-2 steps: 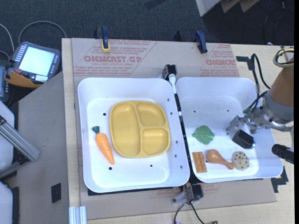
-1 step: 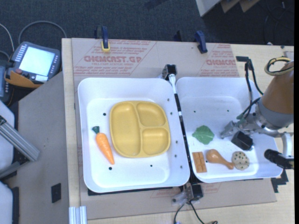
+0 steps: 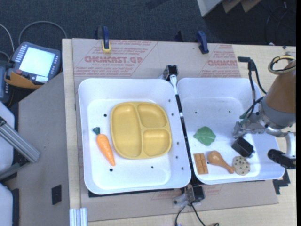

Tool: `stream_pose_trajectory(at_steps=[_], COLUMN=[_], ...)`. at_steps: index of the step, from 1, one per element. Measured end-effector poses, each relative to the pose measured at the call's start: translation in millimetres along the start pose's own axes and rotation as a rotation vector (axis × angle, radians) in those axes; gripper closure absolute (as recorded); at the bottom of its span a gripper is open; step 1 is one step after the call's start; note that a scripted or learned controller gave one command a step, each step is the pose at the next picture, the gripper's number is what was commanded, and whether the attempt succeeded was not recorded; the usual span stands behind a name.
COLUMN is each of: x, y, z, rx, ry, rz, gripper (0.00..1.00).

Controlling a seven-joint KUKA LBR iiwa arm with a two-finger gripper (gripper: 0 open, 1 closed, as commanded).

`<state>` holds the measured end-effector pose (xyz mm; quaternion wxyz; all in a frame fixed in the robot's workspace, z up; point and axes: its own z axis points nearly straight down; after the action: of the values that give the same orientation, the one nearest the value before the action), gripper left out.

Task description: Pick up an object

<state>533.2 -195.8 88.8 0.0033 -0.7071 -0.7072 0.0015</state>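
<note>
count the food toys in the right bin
4: a green leaf mid-bin; along the front edge an orange wafer, a drumstick and a speckled cookie. The arm covers part of the right bin, so more may be hidden.

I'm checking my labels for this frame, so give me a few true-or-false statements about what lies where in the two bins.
1. The carrot lies in the left bin, beside the yellow plate. True.
2. The cookie lies on the plate. False: it lies in the right bin, next to the drumstick.
3. The green leaf is in the right bin. True.
4. The gripper is over the left bin. False: it is over the right side of the right bin, above the cookie in the view.
</note>
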Motion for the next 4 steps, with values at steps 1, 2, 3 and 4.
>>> stream_pose_trajectory(at_steps=[1, 2, 3, 4], x=[-1, 5, 4, 60], y=[-6, -2, 0, -7], z=[-57, -115, -134, -141], rx=[-0.008, -0.009, -0.006, 0.000], ry=[-0.004, -0.005, -0.004, 0.002], rz=[0.000, -0.002, -0.002, -0.006], gripper=[1.00, 1.00, 1.00, 1.00])
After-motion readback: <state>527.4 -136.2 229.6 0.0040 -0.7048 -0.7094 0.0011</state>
